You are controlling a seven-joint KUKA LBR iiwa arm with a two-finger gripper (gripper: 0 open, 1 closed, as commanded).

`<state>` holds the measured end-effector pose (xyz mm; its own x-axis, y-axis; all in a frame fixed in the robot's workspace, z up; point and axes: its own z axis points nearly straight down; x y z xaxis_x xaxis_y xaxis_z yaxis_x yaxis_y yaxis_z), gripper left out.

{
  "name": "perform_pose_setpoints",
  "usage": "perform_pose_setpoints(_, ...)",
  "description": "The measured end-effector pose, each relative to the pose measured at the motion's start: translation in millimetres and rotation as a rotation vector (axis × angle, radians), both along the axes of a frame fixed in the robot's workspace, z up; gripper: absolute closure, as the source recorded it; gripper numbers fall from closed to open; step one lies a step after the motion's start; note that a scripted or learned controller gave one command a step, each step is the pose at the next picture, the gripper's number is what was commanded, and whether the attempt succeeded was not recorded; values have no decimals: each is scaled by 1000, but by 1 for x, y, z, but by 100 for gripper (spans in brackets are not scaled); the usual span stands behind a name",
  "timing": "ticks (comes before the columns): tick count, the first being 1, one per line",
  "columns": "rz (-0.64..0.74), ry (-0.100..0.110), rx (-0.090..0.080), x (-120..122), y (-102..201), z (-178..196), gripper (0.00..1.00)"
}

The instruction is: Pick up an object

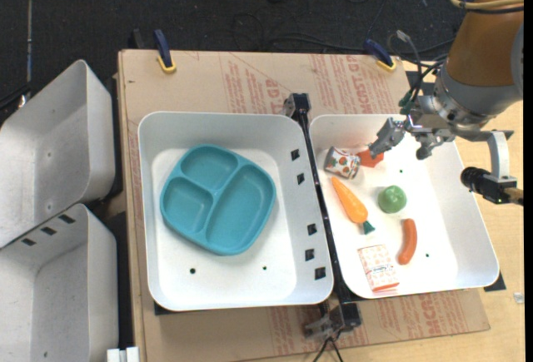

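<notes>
Camera view, looking down at a slant on two white bins side by side on a brown board. Left bin [158, 269] holding a teal divided plate [218, 198], three compartments, sitting about the middle. Right bin [466, 256] with the loose stuff: small printed can [341, 162] lying on its side near the divider, orange carrot [351, 201] angled just below it, green ball-ish thing [392, 199] to the right of the carrot, reddish sausage [406, 240] lower right of that, and a little white-and-red carton [376, 260] flat near the bottom edge. Grey arm with the orange band [491, 27] coming in from the right, gripper [410, 138] hovering over the upper part of the right bin. Fingers [388, 136] spread apart, nothing clamped between them as far as visible. Small orange-red bit [371, 157] right at the tip of the left finger, touching or just beside the can, can't tell which.
</notes>
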<state>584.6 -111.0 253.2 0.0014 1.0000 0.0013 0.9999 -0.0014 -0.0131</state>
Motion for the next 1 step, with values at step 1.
perform_pose_setpoints(1, 2, -13, -1, 2, 0, 7, 0)
